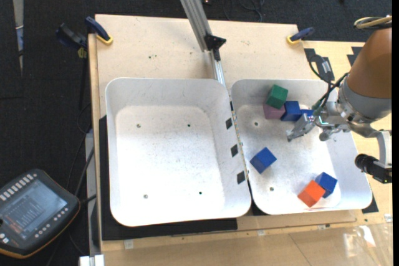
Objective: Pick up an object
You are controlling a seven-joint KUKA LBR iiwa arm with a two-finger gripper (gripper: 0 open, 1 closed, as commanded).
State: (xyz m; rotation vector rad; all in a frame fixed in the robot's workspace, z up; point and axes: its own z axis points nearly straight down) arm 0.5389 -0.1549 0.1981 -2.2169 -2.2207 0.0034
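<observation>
Camera view: gripper [302, 128] beside blue cube [291, 111], finger state impossible to tell

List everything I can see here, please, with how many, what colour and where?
shallow white plastic bins: two, white, side by side on the bench, left one, right one
small green cube: one, green, top of the right bin
small purple cube: one, purple, just below the green one, touching it
small blue cubes: three, blue, one beside the purple cube, one alone mid-bin, one at the bin's lower right
small orange cube: one, orange, against the lower-right blue cube
handheld control pendant: one, dark grey, floor at lower left
grey metal strut: one, slanting down from the top
tool: one, grey metal, over the right bin
</observation>
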